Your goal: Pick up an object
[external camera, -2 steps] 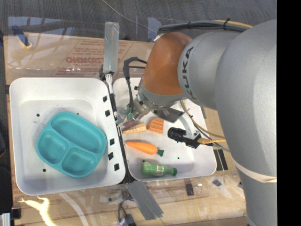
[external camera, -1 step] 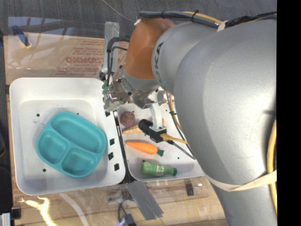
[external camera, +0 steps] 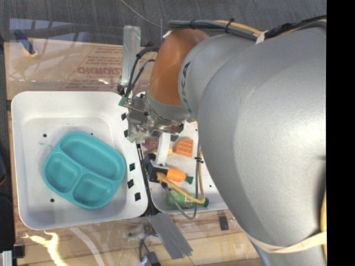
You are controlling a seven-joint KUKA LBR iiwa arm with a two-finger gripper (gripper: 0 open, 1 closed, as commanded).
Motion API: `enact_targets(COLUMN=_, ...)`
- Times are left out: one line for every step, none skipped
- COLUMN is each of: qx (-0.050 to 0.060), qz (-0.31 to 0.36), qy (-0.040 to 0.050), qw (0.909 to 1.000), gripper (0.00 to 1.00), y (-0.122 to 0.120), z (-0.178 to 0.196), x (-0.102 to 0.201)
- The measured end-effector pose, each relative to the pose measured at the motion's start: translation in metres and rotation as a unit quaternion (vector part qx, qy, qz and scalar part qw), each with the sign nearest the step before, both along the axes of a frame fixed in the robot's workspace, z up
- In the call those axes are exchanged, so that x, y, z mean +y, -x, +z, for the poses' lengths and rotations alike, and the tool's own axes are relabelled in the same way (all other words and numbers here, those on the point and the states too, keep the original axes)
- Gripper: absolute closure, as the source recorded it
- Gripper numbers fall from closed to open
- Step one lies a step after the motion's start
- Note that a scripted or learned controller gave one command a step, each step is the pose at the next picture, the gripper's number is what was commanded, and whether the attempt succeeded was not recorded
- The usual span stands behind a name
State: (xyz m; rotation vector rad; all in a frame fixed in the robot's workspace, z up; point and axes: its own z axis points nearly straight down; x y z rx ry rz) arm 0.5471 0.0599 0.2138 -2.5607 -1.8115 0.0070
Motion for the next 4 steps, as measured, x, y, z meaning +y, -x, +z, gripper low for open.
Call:
enact_targets(qx=0.0, qz=-0.013, qy=0.0004, qw=0.9999, gripper=1.0, y=0.072, z=-0.011, x=0.004)
enact_targets(qx=0.0, qz=-0.268, qy=0.002, qw=0.9633, gripper=1.0, y=0.072, z=-0.024, x=0.008)
enact_targets(qx=0.0, qz=-0.444, qy=0.0026, qw=0.8958, gripper=1.0, y=0.06, z=-0.023, x=0.015)
enact_targets(qx=-0.01, qz=-0.462, qy=-0.0068, qw=0.8868, gripper=1.0, y=0.063, z=-0.101, x=0.059)
